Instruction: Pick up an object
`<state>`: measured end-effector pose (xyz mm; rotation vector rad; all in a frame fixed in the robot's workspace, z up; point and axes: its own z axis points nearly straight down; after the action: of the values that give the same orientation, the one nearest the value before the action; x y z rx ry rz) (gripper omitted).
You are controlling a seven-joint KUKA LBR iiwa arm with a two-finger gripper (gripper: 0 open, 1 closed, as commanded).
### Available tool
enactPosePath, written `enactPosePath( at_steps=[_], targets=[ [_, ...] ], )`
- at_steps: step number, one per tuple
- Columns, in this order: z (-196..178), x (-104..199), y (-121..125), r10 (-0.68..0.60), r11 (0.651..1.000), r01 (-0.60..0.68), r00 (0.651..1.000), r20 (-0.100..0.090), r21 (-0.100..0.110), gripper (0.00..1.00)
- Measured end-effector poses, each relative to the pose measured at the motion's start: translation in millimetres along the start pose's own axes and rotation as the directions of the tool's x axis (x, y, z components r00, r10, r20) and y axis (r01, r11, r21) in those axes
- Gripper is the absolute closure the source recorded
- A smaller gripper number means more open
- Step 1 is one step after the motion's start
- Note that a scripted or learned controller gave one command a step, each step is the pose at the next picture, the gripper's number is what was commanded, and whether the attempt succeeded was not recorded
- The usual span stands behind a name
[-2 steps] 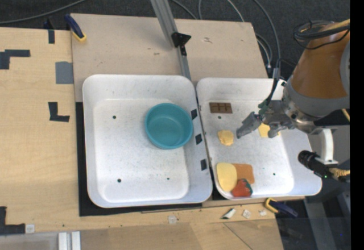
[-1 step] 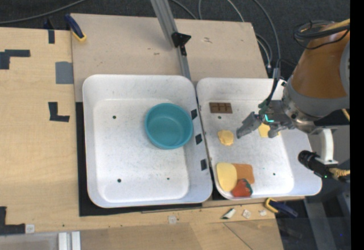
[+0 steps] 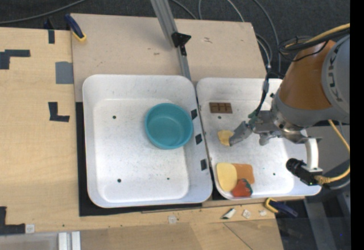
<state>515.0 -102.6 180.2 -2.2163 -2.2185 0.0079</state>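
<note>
- Light wooden bench [image 3: 34, 129]: carries both bins side by side on a dark mat, with dark tape marks on its left part.
- Grey arm with an orange band [image 3: 304, 84]: enters from the right and is bent over the right bin.
- Shallow white plastic bin on the left [image 3: 114, 180]: holds a round teal plastic bowl [image 3: 168, 125], standing upright with its opening upward, right of the bin's centre.
- Shallow white plastic bin on the right [image 3: 278, 183]: holds four small things.
- Grey two-finger tool [image 3: 238, 134]: extends leftward and slightly downward from the wrist, its tip at the right side of the small pale-yellow lump [image 3: 224, 138]. Whether its fingers are apart or together cannot be told.
- Pale-yellow flat oblong piece [image 3: 226, 176]: lies near the front wall of the right bin, long axis running roughly front to back; touching an orange flat piece [image 3: 245, 171] on its right and a small red rounded piece [image 3: 242, 188].
- Small brown rectangular block [image 3: 220, 108]: lies flat near the rear left of the right bin, long axis running left to right, well apart from the tool.
- The pale-yellow lump: sits at mid-left of the right bin; too small to judge its long axis.
</note>
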Motion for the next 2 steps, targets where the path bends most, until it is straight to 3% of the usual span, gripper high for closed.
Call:
enactPosePath(
  at_steps=[2],
  targets=[
    [91, -3, -8, 0.000, 1.000, 0.000, 1.000, 0.001, -0.007, 0.00]
  ],
)
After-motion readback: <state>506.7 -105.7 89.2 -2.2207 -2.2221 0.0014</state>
